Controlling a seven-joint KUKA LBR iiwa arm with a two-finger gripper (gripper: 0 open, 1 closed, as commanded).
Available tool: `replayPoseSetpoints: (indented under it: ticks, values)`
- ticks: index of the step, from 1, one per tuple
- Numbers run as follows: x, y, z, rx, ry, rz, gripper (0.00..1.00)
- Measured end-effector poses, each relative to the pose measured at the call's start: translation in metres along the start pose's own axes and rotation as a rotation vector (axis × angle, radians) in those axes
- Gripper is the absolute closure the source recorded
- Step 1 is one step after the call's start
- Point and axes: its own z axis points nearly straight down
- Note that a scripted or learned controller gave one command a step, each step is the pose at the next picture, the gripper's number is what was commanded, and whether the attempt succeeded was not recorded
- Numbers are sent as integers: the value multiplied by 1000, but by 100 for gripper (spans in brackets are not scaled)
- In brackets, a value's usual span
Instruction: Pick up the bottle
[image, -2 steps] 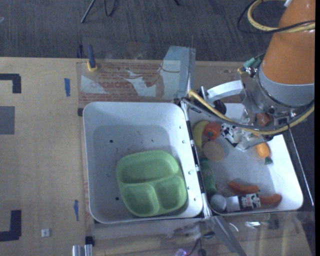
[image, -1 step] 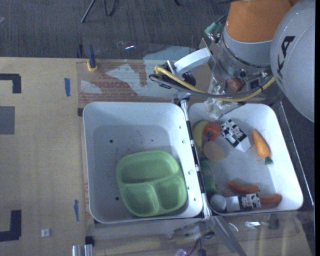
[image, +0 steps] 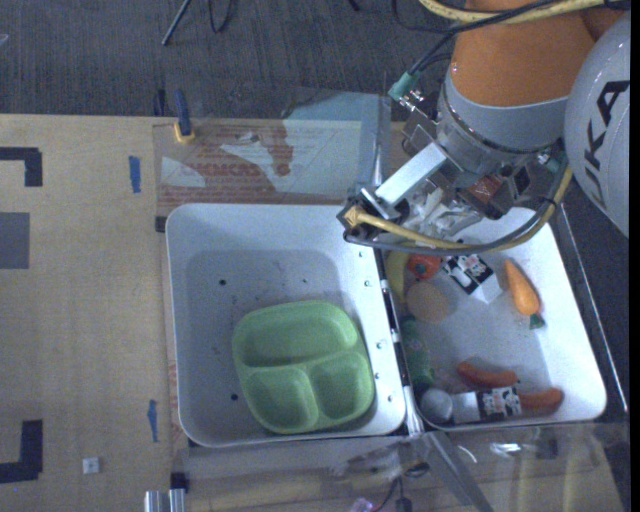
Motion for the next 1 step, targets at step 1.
replayPoseSetpoints:
  ticks: [1]
  values:
    - [15, -60, 61, -1, 4, 346, 100]
